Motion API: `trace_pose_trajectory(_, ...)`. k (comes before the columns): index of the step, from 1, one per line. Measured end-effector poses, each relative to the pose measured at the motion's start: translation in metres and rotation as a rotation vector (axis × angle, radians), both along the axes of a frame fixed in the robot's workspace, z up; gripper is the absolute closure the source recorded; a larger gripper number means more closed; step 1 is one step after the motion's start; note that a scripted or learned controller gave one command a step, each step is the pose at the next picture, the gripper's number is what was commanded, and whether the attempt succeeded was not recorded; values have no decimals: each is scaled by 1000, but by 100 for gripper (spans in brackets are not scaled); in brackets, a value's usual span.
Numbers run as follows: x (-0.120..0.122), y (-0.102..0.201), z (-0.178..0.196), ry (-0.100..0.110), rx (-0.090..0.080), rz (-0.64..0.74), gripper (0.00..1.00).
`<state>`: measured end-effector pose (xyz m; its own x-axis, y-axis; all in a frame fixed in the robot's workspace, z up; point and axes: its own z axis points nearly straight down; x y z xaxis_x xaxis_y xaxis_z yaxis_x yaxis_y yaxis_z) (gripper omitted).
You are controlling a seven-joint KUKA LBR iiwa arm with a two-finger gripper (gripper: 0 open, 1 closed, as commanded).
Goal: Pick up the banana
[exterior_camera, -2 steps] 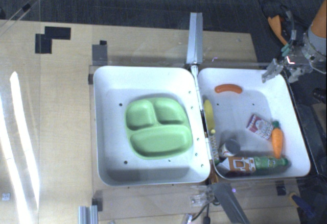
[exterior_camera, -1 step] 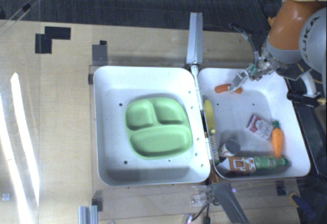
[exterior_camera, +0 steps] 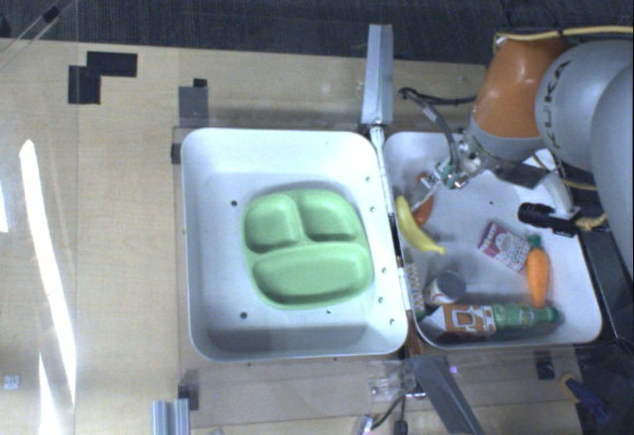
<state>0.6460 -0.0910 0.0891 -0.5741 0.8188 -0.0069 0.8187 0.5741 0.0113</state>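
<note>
The yellow banana [exterior_camera: 417,231] lies in the right bin [exterior_camera: 584,319], along its left wall, curving from the upper left down to the right. A small red-orange item [exterior_camera: 425,212] touches its upper side. My gripper [exterior_camera: 437,184] hangs just above and to the right of the banana's upper end, reaching down from the orange-banded wrist [exterior_camera: 510,101]. The banana rests on the bin floor, apart from the gripper.
A carrot [exterior_camera: 536,276], a red-and-white packet [exterior_camera: 503,247], a grey can [exterior_camera: 451,282] and a green bottle [exterior_camera: 505,317] lying on its side share the right bin. The left bin [exterior_camera: 213,314] holds a green divided plate [exterior_camera: 307,247]. A metal divider [exterior_camera: 377,76] stands between the bins.
</note>
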Motion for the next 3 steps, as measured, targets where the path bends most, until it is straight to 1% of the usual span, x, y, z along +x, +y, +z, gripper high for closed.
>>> trace_pose_trajectory(1, 2, 1, 12, -5, 3, 0, 100)
trace_pose_trajectory(2, 2, 1, 12, -5, 3, 0, 0)
trace_pose_trajectory(3, -24, 0, 1, -2, -2, 50, 0)
